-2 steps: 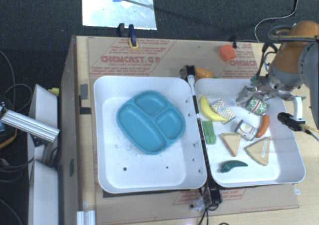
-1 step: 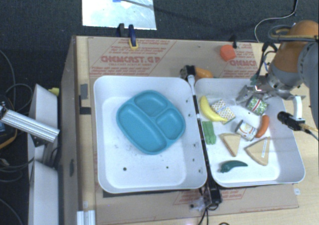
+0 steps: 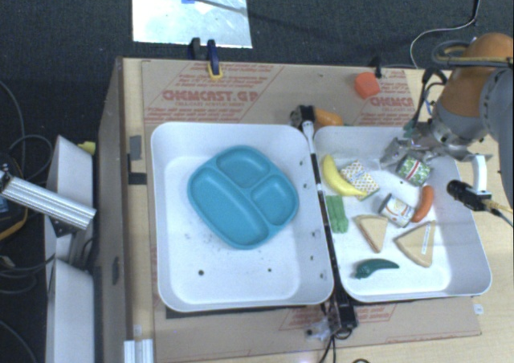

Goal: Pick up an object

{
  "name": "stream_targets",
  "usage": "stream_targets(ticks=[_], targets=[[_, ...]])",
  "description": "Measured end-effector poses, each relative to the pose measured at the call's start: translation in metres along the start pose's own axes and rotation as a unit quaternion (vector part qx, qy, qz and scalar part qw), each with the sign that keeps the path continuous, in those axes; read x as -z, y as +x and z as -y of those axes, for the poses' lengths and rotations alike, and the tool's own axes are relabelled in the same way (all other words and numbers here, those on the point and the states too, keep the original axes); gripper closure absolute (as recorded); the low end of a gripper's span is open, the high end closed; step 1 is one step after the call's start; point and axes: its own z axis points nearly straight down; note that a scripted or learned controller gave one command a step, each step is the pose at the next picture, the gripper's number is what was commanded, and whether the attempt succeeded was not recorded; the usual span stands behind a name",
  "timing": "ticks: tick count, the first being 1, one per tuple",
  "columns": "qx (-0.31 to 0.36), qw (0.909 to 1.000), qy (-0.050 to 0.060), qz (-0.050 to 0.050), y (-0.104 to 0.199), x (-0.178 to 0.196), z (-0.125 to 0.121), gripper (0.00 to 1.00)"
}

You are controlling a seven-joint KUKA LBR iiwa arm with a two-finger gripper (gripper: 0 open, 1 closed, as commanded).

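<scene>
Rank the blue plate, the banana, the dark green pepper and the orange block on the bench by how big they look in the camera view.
1. blue plate, by far the largest
2. banana
3. dark green pepper, somewhat smaller than the banana
4. orange block, smallest, though it sits farther from the camera

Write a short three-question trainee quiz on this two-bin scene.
1. True or false: the blue divided plate lies in the left bin.
2. Which sits nearest the right bin's front edge? A) banana B) dark green pepper C) orange carrot
3. Fill in: the pincer hovers over the ____ bin.

Key: 1 true; 2 B; 3 right.
</scene>
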Motion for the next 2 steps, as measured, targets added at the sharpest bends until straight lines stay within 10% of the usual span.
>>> stream_targets(ticks=[1,2], targets=[[0.000,1.0000,0.001,-0.001,0.000,0.000,-0.007,0.00],[0.001,1.0000,-0.002,0.000,0.000,0.012,-0.009,1.00]])
